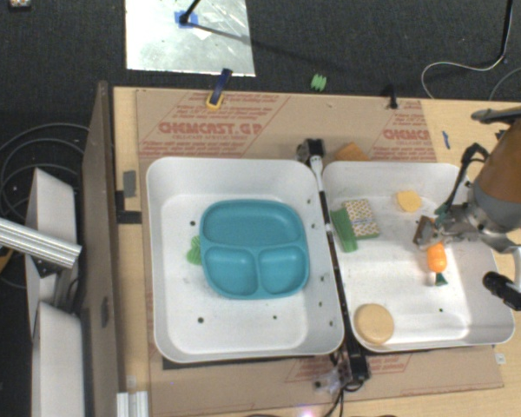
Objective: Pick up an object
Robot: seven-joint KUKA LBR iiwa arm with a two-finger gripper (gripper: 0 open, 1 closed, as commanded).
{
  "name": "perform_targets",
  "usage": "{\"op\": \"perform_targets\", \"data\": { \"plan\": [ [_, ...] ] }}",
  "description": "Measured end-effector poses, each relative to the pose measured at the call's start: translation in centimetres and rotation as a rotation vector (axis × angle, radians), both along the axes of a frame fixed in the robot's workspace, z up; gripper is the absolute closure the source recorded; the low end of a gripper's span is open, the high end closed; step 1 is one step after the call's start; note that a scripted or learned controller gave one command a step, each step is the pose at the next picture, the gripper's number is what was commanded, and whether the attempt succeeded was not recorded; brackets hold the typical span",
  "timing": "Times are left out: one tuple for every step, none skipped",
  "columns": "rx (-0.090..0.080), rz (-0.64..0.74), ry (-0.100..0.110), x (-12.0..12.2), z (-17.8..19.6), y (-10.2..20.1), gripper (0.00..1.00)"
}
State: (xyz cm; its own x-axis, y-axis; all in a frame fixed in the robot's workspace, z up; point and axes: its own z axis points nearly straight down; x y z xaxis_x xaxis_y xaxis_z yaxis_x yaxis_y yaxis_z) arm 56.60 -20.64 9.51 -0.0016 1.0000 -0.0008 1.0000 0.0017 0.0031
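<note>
Gripper [427, 231] hangs low over the right bin [482, 324], toward its right side. Whether the fingers are parted or closed cannot be told; nothing is seen held. Carrot [436, 261] lies just near-side of the tips, long axis running far to near. Probable pick: short drop toward near.

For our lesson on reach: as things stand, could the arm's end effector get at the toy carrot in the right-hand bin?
Probably yes. The end effector hangs just above the carrot in the right bin, and nothing lies between them; the yellow piece and the sponge sit off to the side.
</note>
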Motion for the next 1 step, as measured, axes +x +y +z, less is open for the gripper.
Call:
{"op": "perform_targets", "data": {
  "plan": [
    [-0.004,0.008,0.008,7.72,-0.75,5.04,1.00]
  ]
}}
